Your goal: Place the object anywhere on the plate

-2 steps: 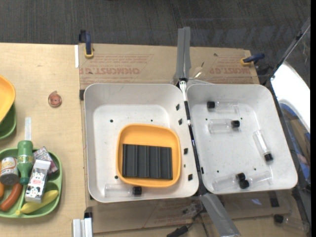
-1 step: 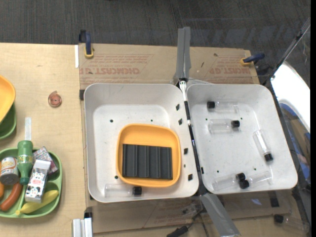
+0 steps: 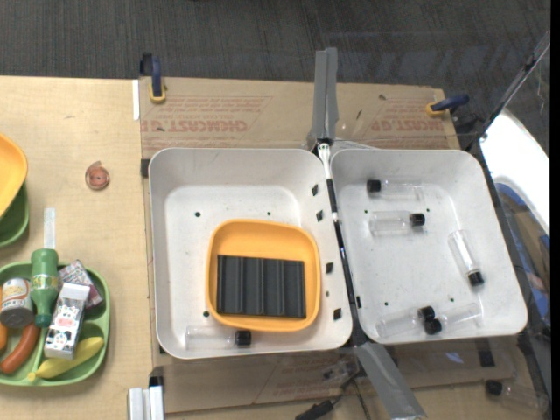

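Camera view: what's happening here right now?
Nothing is being handled at this moment. The left bin holds a yellow plate with a dark ribbed block lying on it, plus one clear vial by the front wall. The right bin has several clear black-capped vials scattered about. So an object already lies on the plate.

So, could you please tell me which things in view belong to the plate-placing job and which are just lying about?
Part of the job:
- yellow plate in the left bin
- clear vials with black caps, in the right bin, e.g.
- one clear vial beside the plate

Just lying about:
- black ridged block on the plate
- green tray of toy food
- blue clamps
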Available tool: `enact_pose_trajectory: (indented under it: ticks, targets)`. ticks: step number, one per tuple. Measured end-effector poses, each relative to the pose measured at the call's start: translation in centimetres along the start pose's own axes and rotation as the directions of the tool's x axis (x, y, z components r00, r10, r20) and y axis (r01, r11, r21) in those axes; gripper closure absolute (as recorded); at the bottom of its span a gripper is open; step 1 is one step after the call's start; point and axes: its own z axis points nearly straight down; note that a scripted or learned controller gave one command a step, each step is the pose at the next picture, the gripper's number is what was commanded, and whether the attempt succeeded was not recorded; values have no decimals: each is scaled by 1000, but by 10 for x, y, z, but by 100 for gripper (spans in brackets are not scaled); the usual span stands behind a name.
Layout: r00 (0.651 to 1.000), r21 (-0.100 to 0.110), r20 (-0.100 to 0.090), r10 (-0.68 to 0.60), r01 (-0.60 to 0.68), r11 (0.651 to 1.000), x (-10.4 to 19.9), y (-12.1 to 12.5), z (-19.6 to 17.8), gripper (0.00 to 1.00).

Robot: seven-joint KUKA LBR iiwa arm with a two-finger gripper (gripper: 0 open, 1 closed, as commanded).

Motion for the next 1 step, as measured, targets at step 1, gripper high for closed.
enact_pose_trajectory:
  ticks: [1]
  targets:
    - [1000,0,0,1,-1,1000,0,0,0,0]
